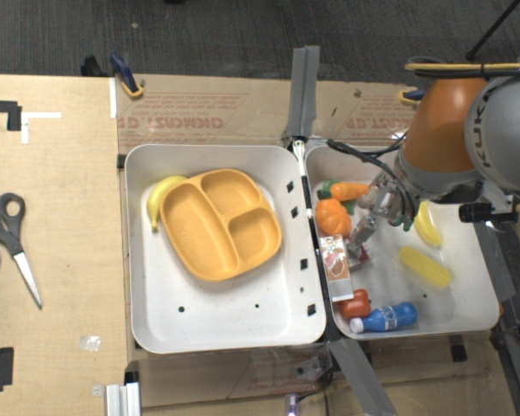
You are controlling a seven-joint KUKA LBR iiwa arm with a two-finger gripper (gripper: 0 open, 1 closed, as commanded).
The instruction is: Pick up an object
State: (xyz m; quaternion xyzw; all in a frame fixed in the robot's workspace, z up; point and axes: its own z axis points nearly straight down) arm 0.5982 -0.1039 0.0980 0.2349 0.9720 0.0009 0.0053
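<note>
My arm [468, 137] is over the right bin [468, 319], gripper [360, 237] low by the orange pepper [333, 217] & snack packet [334, 258]. Can't tell grip state. Approach step; next: settle on one item, squeeze, lift.

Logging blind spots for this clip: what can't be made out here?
- Banana, camera view: mostly tucked under the orange divided plate.
- Claw: too small and blurred to read.
- Packet: label print too small.
- Yellow piece: upper end hidden by the arm.
</note>
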